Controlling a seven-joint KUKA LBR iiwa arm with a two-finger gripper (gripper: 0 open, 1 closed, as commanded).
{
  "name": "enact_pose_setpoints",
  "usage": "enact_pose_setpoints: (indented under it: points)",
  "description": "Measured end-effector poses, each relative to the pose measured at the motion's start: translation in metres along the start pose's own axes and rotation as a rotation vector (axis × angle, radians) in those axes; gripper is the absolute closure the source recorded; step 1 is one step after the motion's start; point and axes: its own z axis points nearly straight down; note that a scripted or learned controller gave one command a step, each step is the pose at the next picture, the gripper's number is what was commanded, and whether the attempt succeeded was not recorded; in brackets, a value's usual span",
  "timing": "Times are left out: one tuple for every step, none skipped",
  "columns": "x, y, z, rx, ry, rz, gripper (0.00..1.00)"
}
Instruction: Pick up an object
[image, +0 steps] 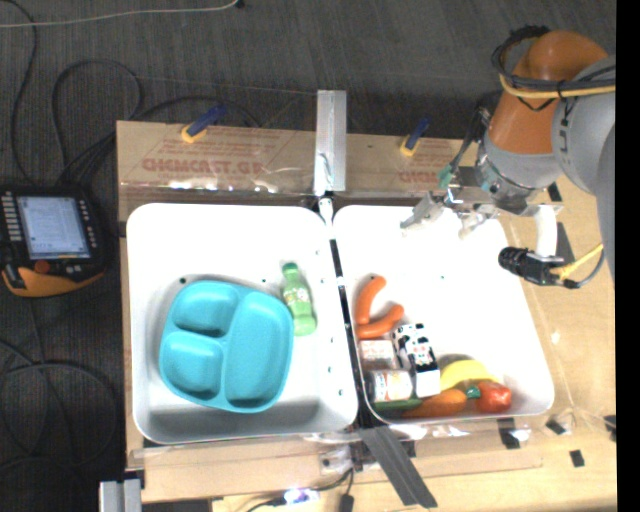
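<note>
Task barely started, by the look of it: the pincer (448, 212) hangs over the far end of the right bin (520, 330), fingers spread, nothing between them, so no grasp yet and the whole pick is left to do. Candidate objects are crowded at the near end of that bin, well apart from the pincer: an orange curved piece (370, 295) with another orange piece just below it, a black-and-white toy (414, 345), small cans or jars (385, 382), a banana (466, 372), a carrot-like item (440, 403) and a red item (494, 397) near the front wall. They touch or overlap, so singling one out looks tricky; the orange curved piece at the cluster's top edge seems the most exposed. It lies close to the divider between bins, which may crowd a finger. The far half of the right bin is bare white floor, plenty of room to descend and travel. The left bin (150, 230) holds a blue divided tray (228, 345) and a green bottle (297, 298) lying just beside the tray's far-right edge, near the divider.
</note>
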Motion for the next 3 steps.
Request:
enact_pose_setpoints:
  points:
    - [0.021,-0.049,0.127,-0.005,0.000,-0.059,0.00]
    - [0.012,-0.108,0.129,-0.015,-0.005,-0.176,0.00]
    - [0.014,-0.107,0.120,-0.017,-0.001,-0.177,1.00]
